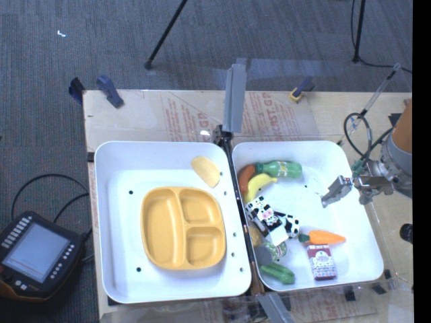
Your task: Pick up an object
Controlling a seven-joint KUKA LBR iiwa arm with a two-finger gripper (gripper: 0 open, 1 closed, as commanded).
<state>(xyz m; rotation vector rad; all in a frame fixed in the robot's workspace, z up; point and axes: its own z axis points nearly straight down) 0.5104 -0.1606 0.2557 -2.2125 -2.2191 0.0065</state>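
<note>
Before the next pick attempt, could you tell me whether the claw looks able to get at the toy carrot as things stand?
Probably yes: the carrot lies uncovered in the right bin, close below the claw.

Dark grey carpet floor [101, 25] around a wooden bench [168, 116] with red print. Black tripod leg [172, 22] far centre, cables [357, 25] far right. Teach pendant [37, 254] on floor near left, 2 blue clamps [108, 89] at bench's far-left corner.

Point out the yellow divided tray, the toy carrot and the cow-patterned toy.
yellow divided tray [182, 227]: camera view, on the ridge where its compartments meet.
toy carrot [328, 236]: camera view, middle of the orange body.
cow-patterned toy [270, 221]: camera view, on its black-and-white side.
</note>
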